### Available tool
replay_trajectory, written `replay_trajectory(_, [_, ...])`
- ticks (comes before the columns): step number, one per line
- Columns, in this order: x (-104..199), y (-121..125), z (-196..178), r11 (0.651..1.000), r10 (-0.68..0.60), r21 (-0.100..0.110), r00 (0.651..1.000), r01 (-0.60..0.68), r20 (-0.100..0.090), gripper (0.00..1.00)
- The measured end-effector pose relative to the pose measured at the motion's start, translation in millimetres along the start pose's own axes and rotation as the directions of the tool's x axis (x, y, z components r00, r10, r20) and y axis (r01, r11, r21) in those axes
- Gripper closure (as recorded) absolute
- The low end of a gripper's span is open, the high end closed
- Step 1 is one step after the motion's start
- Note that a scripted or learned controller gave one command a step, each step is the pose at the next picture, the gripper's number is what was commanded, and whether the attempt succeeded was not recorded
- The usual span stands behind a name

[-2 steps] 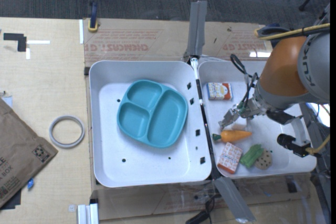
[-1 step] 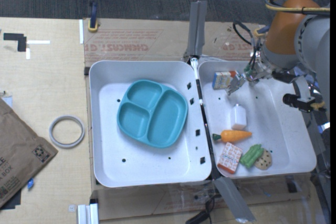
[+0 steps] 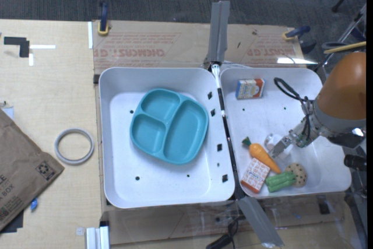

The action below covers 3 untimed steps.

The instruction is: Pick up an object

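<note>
Bench point(image 3: 46, 90): two white bins point(image 3: 116, 143) side by side, tape ring point(image 3: 74, 145), cardboard box point(image 3: 20, 175) at left.

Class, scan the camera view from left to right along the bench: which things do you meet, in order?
Cardboard box → tape ring → blue divided plate → toy carrot → cookie → robot arm.
</note>
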<state>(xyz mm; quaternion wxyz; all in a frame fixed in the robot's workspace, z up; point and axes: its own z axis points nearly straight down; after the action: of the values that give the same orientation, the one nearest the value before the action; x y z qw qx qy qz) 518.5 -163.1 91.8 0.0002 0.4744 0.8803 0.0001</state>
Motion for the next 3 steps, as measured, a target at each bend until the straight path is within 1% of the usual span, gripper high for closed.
replay_trajectory(1, [66, 11, 0, 0.999, 0.043, 0.000, 0.999, -0.043, 0.000, 0.00])
replay_trajectory(2, [11, -1, 0, 0.986, 0.166, 0.000, 0.986, -0.166, 0.001, 0.00])
replay_trajectory(3, [7, -45, 0, 0.972, 0.236, 0.001, 0.972, -0.236, -0.001, 0.00])
